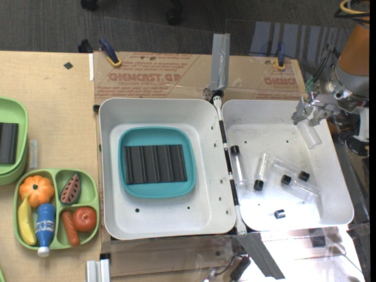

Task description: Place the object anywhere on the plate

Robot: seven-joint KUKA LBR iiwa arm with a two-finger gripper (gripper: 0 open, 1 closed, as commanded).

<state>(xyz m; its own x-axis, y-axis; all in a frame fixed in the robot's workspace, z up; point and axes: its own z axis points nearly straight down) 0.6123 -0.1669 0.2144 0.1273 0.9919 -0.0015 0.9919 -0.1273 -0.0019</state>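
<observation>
While the teal plate in the left bin carries no tube yet, clear vials lie scattered in the right bin; the gripper hovers there, one vial seemingly pinched between its fingers, though glare blurs it.

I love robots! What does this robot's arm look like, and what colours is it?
The arm comes in from the right. It has a rounded orange band over a pale grey wrist, with dark cables running beside it and a yellow loop of cable near the top. Its end effector is small, silvery metal with shiny angular parts.
</observation>
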